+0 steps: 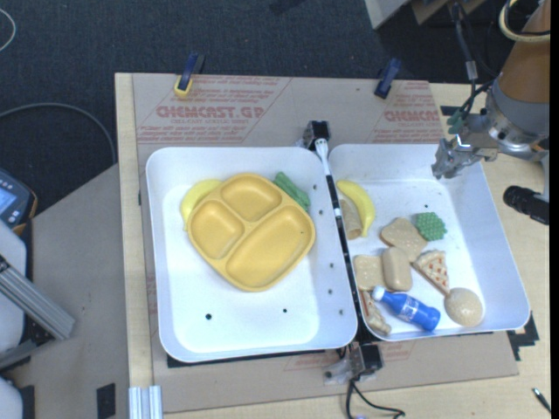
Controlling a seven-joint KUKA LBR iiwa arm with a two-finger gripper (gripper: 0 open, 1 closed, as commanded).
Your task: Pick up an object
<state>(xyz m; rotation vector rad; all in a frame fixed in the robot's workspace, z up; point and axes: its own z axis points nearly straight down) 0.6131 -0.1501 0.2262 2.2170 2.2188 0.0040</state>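
A: Where is the gripper [452, 162] being seen?

B: It is being held over the far right corner of the right bin [498, 225], just inside the rim, at the end of the grey arm [522, 85] that is reaching in from the right. Whether it is open or closed cannot be told, and nothing is being seen held in it.

A: And where are the objects lying relative to it?

B: All are lying apart from it, toward the near and left parts of the right bin. The green toy [430, 225] is sitting nearest, a little toward the camera. Beside that, to the left, a tan bread-like piece [402, 234] is lying, and a banana [360, 202] is resting against the divider between the bins. Further forward, a pizza slice [433, 271], a tan roll [396, 269] and a round beige piece [464, 305] are being shown, with a blue bottle [409, 310] lying on its side near the front rim.

A: What is being carried by the left bin [175, 260]?

B: A yellow compartment tray [251, 230] is lying in it, with a green piece [292, 189] sticking out at its far right edge. Both bins are being borne side by side on the tabletop [262, 112].
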